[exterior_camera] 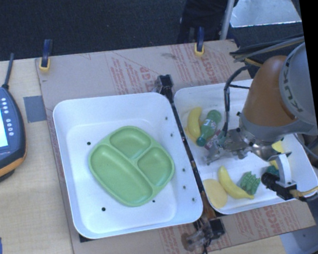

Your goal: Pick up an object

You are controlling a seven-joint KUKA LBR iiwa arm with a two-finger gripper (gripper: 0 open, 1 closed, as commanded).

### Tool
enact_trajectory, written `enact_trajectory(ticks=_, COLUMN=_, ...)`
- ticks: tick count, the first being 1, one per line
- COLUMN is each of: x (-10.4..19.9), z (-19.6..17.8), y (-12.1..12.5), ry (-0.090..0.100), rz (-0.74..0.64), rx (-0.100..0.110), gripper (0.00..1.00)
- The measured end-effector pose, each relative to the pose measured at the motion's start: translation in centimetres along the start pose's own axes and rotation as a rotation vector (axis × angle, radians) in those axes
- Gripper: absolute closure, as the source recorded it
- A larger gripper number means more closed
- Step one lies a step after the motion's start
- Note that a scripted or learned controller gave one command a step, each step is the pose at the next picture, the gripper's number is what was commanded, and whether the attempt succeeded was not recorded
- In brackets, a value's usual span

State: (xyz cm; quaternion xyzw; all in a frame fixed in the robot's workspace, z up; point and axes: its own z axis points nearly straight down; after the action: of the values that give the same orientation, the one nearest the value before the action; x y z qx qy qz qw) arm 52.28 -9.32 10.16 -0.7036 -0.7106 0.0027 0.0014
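Sitting in the right bin (310,186) was a green bottle (209,126) with a red cap, lying tilted beside a yellow banana (194,122). The gripper (220,147) hung low just below the bottle, arm reaching in from the right; couldn't tell how its jaws stood.

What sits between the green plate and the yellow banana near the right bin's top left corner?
In the camera view, bare white floor of the left bin and the two bins' adjoining walls separate the plate from the banana; no object sits between.
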Motion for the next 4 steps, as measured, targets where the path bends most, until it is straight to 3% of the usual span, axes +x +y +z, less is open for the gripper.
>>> enact_trajectory(ticks=2, x=0.0, z=0.9, y=9.4, ry=0.003, rz=0.007, rx=-0.003, gripper=0.0)
enact_trajectory(ticks=3, x=-0.2, z=-2.1, y=13.4, ry=0.002, rz=0.006, rx=-0.004, gripper=0.0)
enact_trajectory(ticks=4, x=2.4, z=-9.1, y=4.7, ry=0.003, rz=0.007, rx=-0.003, gripper=0.0)
